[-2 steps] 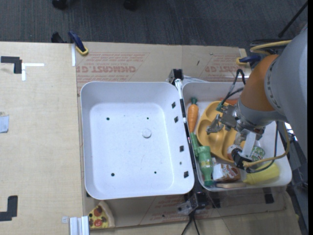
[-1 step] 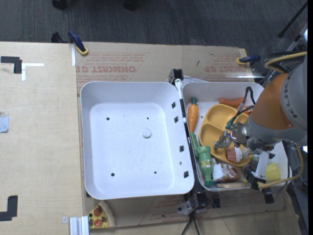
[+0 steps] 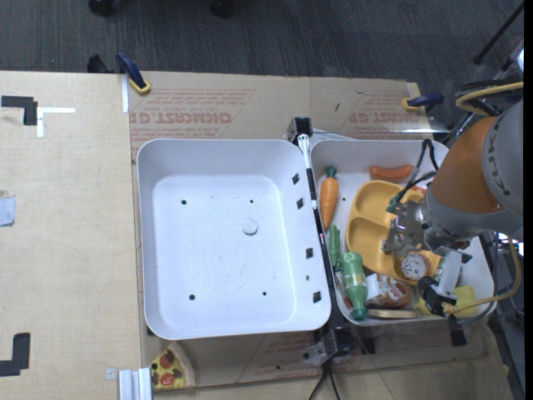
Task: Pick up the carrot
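Camera view: two shallow white plastic bins (image 3: 158, 223) on the worktop, one orange tapered carrot with green stub top (image 3: 329, 194), one yellow plastic divided dish (image 3: 371, 223), one green plastic bottle (image 3: 353, 283). Cardboard underlay print reads mirrored, illegible. Jaws (image 3: 398, 242) over the dish; apart or together: cannot tell. Carrot lies well left of jaws, along the right bin's left wall.

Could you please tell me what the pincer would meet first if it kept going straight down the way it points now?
Probably the yellow dish under the pincer, not the carrot; depth is unclear.
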Robot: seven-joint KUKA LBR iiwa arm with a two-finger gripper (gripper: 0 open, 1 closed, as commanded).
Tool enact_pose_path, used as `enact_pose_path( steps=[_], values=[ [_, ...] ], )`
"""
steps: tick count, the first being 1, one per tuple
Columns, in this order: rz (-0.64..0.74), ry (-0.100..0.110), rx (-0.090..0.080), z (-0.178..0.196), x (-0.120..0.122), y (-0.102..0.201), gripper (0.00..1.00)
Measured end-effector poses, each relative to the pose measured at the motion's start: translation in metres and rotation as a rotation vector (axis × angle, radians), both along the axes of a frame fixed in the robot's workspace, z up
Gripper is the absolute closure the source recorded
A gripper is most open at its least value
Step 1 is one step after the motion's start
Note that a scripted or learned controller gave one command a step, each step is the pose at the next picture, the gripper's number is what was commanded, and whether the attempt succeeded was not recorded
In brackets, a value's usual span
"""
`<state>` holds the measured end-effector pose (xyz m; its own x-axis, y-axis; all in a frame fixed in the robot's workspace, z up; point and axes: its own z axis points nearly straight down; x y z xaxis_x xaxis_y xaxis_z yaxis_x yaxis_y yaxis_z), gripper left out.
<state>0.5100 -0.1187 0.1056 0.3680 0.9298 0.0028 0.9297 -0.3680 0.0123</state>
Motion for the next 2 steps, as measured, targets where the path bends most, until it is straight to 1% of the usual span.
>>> enact_pose_path(
  steps=[1,2],
  values=[
    [-0.274,-0.025,-0.006,-0.005,-0.021,0.0176,1.0],
    [-0.469,-0.027,0.002,-0.005,-0.02,0.0218,1.0]
  ],
)
